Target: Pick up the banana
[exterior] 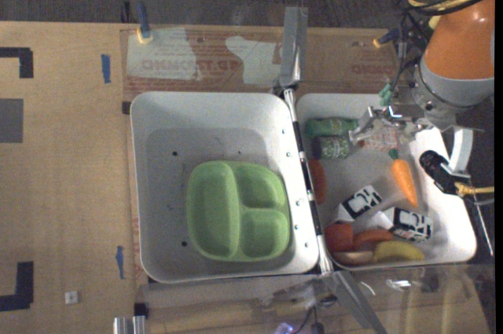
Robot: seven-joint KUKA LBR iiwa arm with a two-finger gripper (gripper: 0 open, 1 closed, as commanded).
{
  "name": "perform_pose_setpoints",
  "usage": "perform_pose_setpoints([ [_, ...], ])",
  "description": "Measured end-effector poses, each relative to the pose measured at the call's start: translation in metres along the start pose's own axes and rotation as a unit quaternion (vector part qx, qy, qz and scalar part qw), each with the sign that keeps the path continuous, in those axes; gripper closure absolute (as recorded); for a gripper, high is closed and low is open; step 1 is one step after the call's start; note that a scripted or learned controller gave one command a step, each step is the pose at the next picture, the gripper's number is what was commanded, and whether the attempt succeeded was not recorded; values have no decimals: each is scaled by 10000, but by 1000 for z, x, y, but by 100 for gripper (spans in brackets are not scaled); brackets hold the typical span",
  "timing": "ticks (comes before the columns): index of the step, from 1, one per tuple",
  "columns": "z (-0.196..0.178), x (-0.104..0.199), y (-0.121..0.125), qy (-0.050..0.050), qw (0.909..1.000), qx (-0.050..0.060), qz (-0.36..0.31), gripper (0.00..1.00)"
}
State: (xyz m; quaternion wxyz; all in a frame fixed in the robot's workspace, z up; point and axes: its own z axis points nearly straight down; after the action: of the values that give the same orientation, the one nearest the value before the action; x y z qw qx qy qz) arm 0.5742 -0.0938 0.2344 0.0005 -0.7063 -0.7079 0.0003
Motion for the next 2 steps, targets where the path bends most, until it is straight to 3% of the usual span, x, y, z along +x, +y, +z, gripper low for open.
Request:
perform_pose_setpoints([
  [1,32,82,-22,0,9503,24,3114,0],
  [2,-36,17,11,-4,9679,-7,2513,0],
])
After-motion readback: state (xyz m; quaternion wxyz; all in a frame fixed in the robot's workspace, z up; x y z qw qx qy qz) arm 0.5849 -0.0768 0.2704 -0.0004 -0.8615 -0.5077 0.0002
